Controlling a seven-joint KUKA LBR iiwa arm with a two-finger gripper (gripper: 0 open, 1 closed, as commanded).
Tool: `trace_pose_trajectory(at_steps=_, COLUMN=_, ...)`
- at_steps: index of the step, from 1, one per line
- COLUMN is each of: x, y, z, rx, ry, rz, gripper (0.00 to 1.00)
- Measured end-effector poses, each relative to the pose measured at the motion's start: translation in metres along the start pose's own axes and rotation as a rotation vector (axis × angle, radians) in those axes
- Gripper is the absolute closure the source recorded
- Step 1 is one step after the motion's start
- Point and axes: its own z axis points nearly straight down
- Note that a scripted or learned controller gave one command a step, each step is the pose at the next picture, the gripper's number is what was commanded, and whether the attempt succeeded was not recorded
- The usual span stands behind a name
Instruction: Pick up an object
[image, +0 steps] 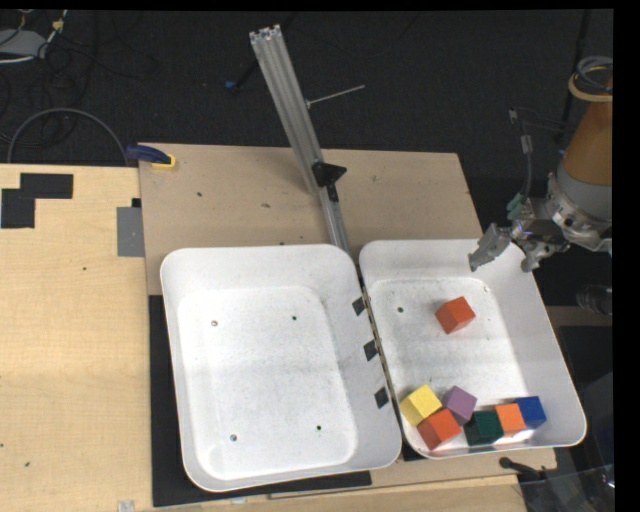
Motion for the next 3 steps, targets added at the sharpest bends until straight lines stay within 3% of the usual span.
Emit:
trace_pose_trajectory(at_steps=1, x=-0.022, y=0.037, z=0.022, rx=-0.003, ry=-0.002, rz=0.001, gripper=0.0)
trace_pose_trajectory(at_steps=2, x=0.072, y=0.048, z=0.155, rx=0.006, ry=0.004, rz=0.001, gripper=0.0)
trace_pose_trajectory(at_steps=3, x=0.069, y=0.049, z=0.14, rx=0.0, ry=0.0, rz=0.003, gripper=1.0)
